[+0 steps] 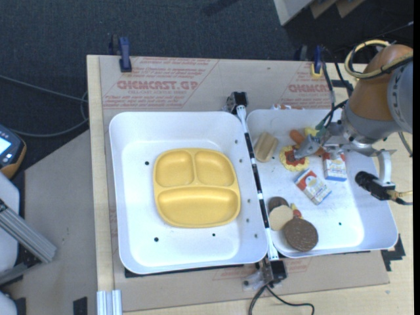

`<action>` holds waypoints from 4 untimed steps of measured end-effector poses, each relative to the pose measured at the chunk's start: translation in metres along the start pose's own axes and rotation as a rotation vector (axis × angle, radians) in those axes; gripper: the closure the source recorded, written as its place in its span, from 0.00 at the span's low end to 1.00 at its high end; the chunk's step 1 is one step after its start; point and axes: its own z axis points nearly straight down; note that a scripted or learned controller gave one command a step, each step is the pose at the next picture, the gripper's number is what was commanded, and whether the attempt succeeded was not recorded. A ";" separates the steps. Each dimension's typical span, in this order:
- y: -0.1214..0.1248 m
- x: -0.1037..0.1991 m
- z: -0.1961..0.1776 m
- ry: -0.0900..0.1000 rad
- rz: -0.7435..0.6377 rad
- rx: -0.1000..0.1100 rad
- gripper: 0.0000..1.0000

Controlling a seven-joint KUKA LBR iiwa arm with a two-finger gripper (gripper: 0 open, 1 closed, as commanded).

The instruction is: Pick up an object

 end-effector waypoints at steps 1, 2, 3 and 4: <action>0.057 0.032 0.016 0.002 0.008 0.042 0.00; 0.057 0.008 0.015 0.021 0.009 0.041 0.00; 0.059 -0.018 0.015 0.047 0.002 0.046 0.00; 0.059 -0.052 0.016 0.027 0.000 0.022 0.00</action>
